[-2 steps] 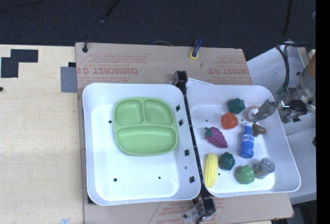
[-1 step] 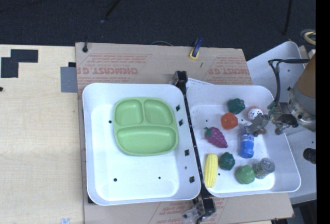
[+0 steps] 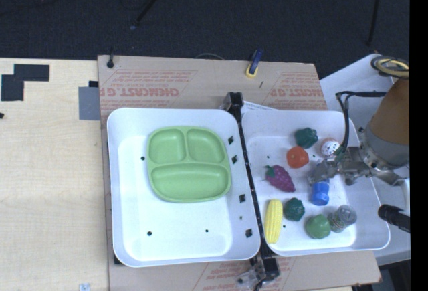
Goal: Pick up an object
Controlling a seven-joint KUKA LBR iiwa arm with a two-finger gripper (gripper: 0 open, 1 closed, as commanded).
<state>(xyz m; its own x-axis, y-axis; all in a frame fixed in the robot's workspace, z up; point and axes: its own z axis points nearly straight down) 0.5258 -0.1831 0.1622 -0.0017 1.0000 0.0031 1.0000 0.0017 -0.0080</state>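
Your end effector (image 3: 326, 169) hung over the blue cup (image 3: 320, 192) in the right bin (image 3: 374, 236); its blurred metal hid the grip's state.

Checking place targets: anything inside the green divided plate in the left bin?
All three compartments of the green divided plate show bare green, with no objects in them. It lies flat in the left bin. The bin floor beneath the plate is covered, so unknown.

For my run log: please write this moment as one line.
pincer: over right bin, above blue object | grasp: none seen | green tray: left bin
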